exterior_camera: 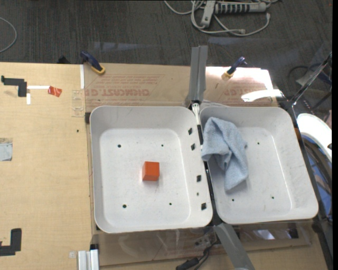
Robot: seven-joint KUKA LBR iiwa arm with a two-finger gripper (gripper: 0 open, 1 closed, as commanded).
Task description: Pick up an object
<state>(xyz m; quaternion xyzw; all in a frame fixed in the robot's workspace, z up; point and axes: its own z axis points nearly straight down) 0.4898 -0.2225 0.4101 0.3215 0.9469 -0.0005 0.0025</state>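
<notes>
A small orange-red block point(150, 171) lies near the middle of the left white bin point(105, 126). A crumpled light blue-grey cloth point(227, 150) rests in the right white bin point(285, 158), against its left wall and reaching toward the middle. A white curved part of the arm point(317, 129) sits at the right edge of the view, beyond the right bin's rim.
The bins sit side by side on a cardboard sheet point(132, 87) held by clamps point(92, 61). A tan bench top point(37, 158) spreads to the left with small markers. Cables point(222, 13) lie on the dark floor at the back.
</notes>
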